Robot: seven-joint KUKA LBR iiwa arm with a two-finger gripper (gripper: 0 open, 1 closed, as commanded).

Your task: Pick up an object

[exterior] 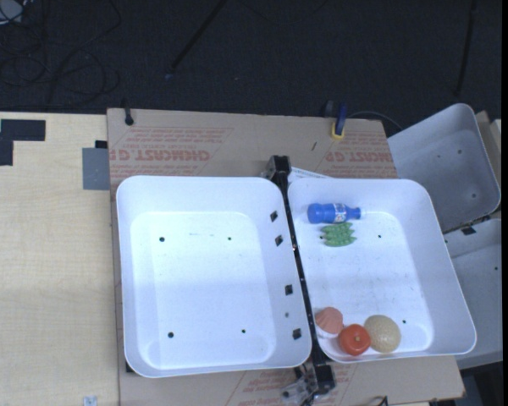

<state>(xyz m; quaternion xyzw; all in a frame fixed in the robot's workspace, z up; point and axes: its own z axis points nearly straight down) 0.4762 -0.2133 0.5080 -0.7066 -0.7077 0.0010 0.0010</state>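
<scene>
Broadly, a pale wood bench (pixel 42 269) carries a cardboard sheet (pixel 195 146) with red print, and the two white bins sit on that sheet side by side. The left bin (pixel 144 201) shows only small dark holes in its floor. The right bin (pixel 423 201) holds all the loose things. Where the bins meet, a row of black clips (pixel 278 240) runs from far to near. A grey panel (pixel 444 163) leans just beyond the right bin's far right corner.

A blue bottle (pixel 332 213) lies on its side at the far end of the right bin, with its white cap pointing right. A green piece (pixel 339 236) lies just near of the bottle, close to it; whether they touch cannot be told. Three round things are bunched in the near left corner: a tan ball (pixel 383 333) on the right, a red ball (pixel 354 339) touching it in the middle, and a pink piece (pixel 328 319) at the left against the red ball. A small yellow clamp (pixel 339 125) sits on the sheet's far edge.

Whether the gripper is spread or pressed together cannot be told.
</scene>
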